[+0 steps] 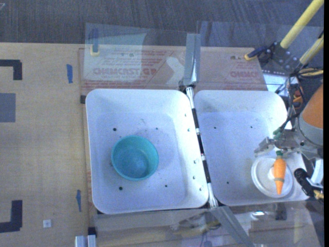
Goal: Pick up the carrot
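Carrot [278,175] lies on a small white plate [260,181] in the right bin [231,138], close to that bin's near right corner, with its green top pointing toward the far edge and its orange tip toward the near edge. The plate sits against the bin's right wall, and the carrot rests across the plate's right half. The gripper [280,147] hangs just beyond the carrot's green end, over the right side of the same bin; its grey body and some pale linkage show there, but whether the pincer is wide or narrow I cannot tell, since the tips are lost among the metal parts and the plate's rim. Nothing visibly sits between them, and the carrot looks to be resting on the plate rather than lifted. The arm [313,115] comes in from the right edge, with its orange band just above the gripper. In the left bin [103,117] a teal bowl [134,157] stands upright near the middle, somewhat toward the near left, well apart from the carrot. The two bins touch along a central seam and rest on a wooden bench [41,153], which bears black marks and bits of blue tape near its left edge. Beyond the bins' far edges lies a printed cardboard sheet [128,68].
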`<state>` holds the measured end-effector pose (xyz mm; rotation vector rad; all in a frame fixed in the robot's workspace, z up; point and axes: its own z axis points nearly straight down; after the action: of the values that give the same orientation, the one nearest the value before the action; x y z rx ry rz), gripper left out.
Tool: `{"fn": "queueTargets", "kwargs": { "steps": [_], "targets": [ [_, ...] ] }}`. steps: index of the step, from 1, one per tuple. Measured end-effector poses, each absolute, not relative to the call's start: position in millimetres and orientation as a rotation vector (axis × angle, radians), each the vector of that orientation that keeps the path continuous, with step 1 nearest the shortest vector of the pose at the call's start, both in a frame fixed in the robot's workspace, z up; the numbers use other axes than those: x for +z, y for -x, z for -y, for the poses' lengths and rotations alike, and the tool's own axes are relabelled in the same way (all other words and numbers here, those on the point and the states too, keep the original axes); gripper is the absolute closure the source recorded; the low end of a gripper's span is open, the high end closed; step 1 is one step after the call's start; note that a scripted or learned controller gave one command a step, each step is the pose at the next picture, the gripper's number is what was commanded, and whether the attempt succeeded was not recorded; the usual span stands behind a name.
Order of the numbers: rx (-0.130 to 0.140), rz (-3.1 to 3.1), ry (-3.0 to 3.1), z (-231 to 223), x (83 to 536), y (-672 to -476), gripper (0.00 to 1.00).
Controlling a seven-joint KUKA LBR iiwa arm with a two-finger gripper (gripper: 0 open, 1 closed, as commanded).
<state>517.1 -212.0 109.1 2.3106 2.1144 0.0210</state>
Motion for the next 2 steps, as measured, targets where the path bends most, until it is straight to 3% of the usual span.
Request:
{"fn": "queueTargets", "kwargs": {
  "steps": [1,2],
  "targets": [
    [0.025,-2.069,-2.362,210.2,88.9,-486.8,0.00],
    [0.020,-2.063,-2.366,212.7,96.8,-485.5,1.00]
  ]
}}
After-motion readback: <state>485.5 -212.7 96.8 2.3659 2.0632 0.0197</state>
